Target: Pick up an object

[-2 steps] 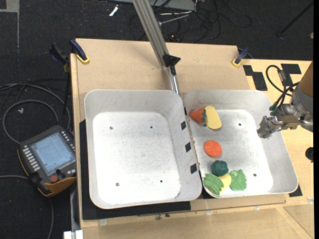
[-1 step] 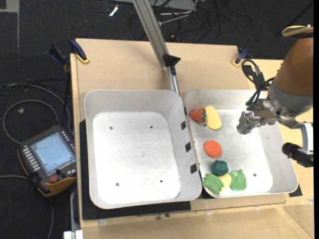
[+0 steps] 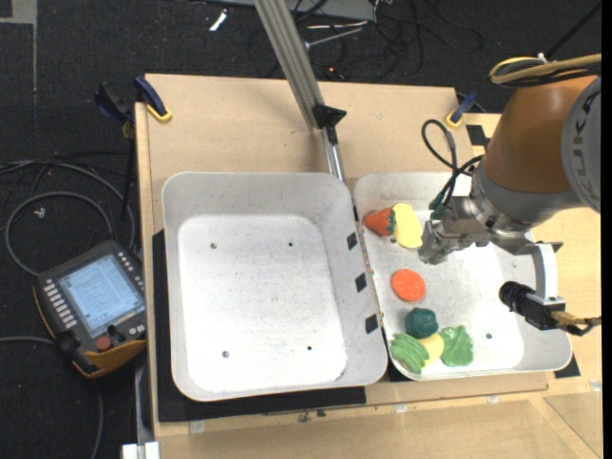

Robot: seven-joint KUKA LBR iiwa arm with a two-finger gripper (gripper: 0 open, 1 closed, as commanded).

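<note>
The gripper (image 3: 432, 247) is low over the right bin (image 3: 497, 347), right of centre in the frame, its tip just beside the yellow object (image 3: 408, 226). Whether it is released or clenched, I cannot tell, and nothing can be seen in its grasp. Tucked against the yellow piece's left side sits a red object (image 3: 380, 221). Just below the gripper lies an orange disc (image 3: 408, 284), and further down, huddled at the bin's lower left edge, a dark teal lump (image 3: 420, 321) and green pieces (image 3: 457, 345) with a bit of yellow between them. That crowding looks like loose toys tumbled toward the wall, so the yellow one looks the likeliest target. The left bin (image 3: 191, 208) takes the middle of the frame. At far left a teach pendant (image 3: 94, 299) rests, its screen unreadable. Part of a letter shows on the arm (image 3: 550, 151) at upper right, too cropped to read.
</note>
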